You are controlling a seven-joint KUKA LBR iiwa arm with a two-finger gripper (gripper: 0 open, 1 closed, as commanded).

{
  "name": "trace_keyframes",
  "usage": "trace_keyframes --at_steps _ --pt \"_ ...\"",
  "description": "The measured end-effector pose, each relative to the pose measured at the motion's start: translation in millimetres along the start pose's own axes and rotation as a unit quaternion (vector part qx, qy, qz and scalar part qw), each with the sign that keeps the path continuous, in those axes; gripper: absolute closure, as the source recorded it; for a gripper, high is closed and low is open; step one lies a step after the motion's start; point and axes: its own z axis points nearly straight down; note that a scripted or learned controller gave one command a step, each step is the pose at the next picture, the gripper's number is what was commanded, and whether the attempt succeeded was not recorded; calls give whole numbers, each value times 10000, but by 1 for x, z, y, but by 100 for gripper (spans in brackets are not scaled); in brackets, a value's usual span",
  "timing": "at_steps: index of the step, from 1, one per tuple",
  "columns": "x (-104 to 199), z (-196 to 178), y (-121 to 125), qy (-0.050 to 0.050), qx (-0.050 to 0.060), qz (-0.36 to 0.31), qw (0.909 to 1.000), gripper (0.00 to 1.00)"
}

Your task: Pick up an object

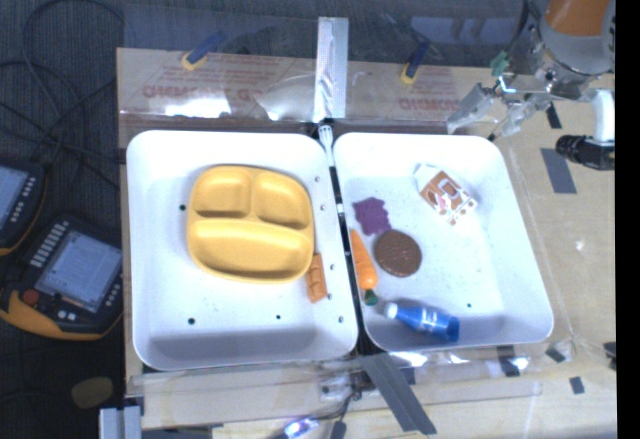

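My gripper [480, 121] hangs above the back right corner of the right bin [520, 257], just beyond its rim, with its two fingers spread open and nothing between them. In that bin lie a white and orange carton [445, 195], a purple piece [372, 215], a brown round disc [398, 253], an orange carrot [364, 261] along the left wall and a blue bottle [425, 319] on its side near the front. The carton is the closest to the gripper, a little in front and to the left of it.
The left bin [160, 317] holds a yellow divided plate [250, 223] and a small orange piece [317, 278] against its right wall. Behind the bins a clear plastic sheet is clipped down. Handheld controllers and cables lie on the floor at the left.
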Motion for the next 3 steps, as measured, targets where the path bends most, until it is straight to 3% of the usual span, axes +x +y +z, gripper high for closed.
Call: trace_keyframes --at_steps 1,2,3 --pt "-24 148 2 -22 15 30 10000 0" --pt "-15 175 -5 -28 -16 -665 9978 0" --pt "-15 164 -4 -43 -28 -676 9977 100"
